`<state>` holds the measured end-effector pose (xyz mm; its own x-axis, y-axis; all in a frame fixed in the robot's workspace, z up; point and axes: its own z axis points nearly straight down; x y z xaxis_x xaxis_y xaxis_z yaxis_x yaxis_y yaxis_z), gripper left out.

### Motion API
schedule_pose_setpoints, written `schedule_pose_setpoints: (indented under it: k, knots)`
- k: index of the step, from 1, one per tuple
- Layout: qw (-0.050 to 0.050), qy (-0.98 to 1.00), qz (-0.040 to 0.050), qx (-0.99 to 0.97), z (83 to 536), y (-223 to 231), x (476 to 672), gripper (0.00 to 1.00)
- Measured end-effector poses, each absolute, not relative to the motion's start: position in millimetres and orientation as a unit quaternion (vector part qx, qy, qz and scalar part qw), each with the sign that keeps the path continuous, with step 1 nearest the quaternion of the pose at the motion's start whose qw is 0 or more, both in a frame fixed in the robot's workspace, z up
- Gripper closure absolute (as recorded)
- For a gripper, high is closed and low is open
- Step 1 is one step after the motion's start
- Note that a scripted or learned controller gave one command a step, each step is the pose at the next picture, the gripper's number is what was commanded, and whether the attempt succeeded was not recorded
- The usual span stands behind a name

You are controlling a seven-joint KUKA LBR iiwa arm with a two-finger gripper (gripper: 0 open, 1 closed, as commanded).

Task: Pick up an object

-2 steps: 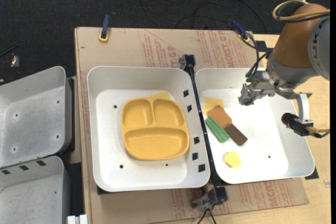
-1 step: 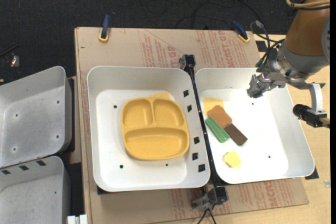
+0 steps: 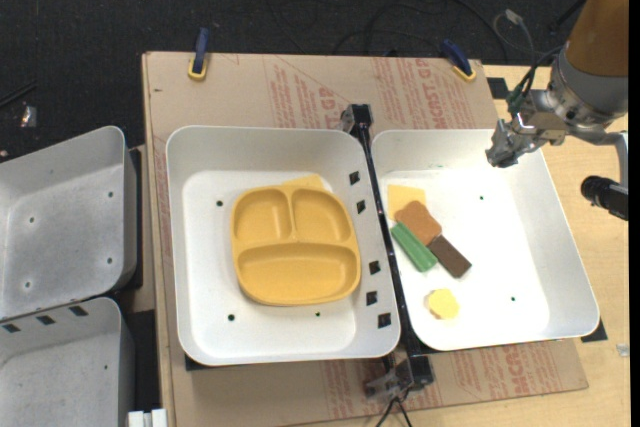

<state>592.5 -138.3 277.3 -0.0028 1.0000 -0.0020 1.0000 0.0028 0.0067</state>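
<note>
One gripper (image 3: 503,153) hangs over the right bin's (image 3: 540,205) far right corner; whether it is released or clenched, I cannot tell. Several small objects (image 3: 428,240) lie near that bin's left wall, well apart from it.

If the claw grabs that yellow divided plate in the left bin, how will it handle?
The plate looks like molded plastic, so probably stiff and light. It lies flat and wide, so it's unlikely to roll or tip. Its glossy rim may slip.
</note>
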Motion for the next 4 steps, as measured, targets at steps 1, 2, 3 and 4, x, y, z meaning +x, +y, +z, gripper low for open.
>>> schedule_pose_setpoints:
  k: [1,2,3,4]
  knots:
    - [-0.001,0.71,0.0,0.705,259,-81,583.4,1.0]
    - [-0.001,0.71,-0.0004,0.704,242,-28,573.8,1.0]
    - [-0.001,0.71,-0.0001,0.704,242,19,562.2,1.0]
    - [-0.001,0.71,0.0006,0.704,236,81,567.5,1.0]
